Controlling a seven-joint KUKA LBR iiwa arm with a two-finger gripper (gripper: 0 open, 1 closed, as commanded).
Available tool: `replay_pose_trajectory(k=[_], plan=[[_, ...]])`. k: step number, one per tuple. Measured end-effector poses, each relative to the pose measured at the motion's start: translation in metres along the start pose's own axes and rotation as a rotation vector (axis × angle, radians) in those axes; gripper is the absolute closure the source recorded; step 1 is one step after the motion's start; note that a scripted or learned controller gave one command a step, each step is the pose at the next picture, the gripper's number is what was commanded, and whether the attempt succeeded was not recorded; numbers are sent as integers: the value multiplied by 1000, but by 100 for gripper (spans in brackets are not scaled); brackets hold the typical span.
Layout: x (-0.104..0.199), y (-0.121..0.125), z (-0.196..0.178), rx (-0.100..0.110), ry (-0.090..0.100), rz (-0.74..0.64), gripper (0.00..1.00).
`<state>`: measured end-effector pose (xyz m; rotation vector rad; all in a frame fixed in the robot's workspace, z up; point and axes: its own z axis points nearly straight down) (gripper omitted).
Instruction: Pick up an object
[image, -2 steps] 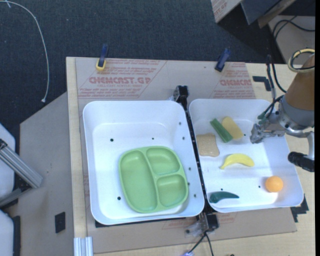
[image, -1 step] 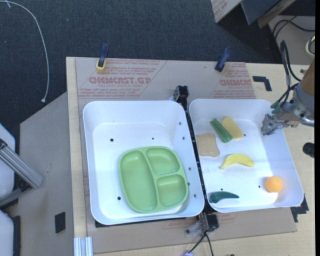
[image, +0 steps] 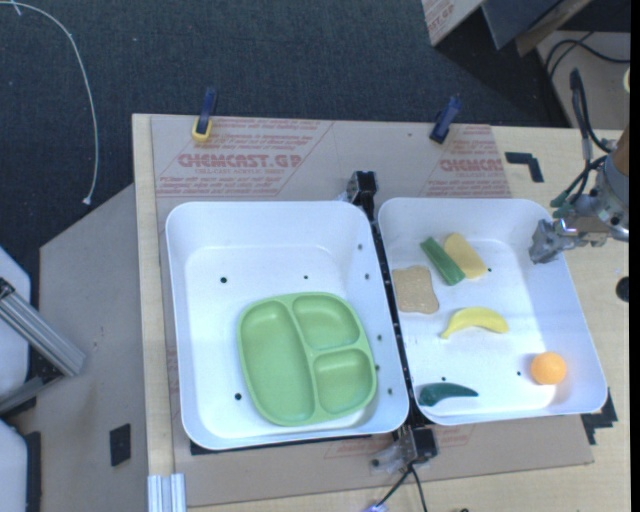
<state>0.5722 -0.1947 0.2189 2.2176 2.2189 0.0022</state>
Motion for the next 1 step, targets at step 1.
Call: replay_pose_trajectory(k=[1], plan=[[53,-8,-12,5,4,-4,100]])
